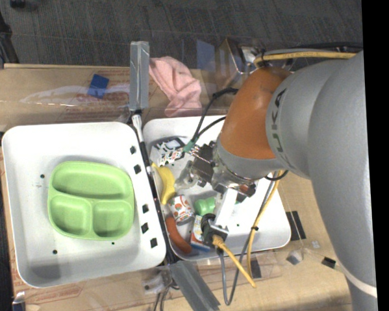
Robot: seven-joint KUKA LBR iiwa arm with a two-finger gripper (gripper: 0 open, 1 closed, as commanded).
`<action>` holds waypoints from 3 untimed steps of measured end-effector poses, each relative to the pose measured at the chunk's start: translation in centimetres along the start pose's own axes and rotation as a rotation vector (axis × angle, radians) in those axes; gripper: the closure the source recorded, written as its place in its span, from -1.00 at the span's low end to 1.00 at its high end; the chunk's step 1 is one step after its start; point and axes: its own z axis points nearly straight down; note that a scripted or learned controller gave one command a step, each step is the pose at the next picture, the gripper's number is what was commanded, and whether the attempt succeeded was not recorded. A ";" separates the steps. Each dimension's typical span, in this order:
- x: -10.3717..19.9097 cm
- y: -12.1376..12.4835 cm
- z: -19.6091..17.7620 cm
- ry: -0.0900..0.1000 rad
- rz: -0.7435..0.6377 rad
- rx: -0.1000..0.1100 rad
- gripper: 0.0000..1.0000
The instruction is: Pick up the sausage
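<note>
The sausage (174,233), a reddish-brown curved piece, lies in the right bin (277,235) against its left wall near the front corner. My gripper (195,172) hangs over the middle of that bin, up and to the right of the sausage and apart from it. The grey wrist and the orange band cover most of the gripper. Nothing shows held in it.
Around the sausage lie a yellow banana (165,184), a small white-and-red can (182,209), a green block (206,203) and a black-and-white item (171,151). The left bin (31,258) holds a green divided plate (91,200). A pink cloth (176,84) lies behind the bins.
</note>
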 end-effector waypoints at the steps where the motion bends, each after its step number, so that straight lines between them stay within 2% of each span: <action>1: -2.0 1.4 5.8 0.000 0.115 0.001 -1.00; 2: -2.0 1.4 5.1 -0.003 0.110 0.005 1.00; 3: -1.4 1.1 -0.1 0.004 0.043 -0.003 1.00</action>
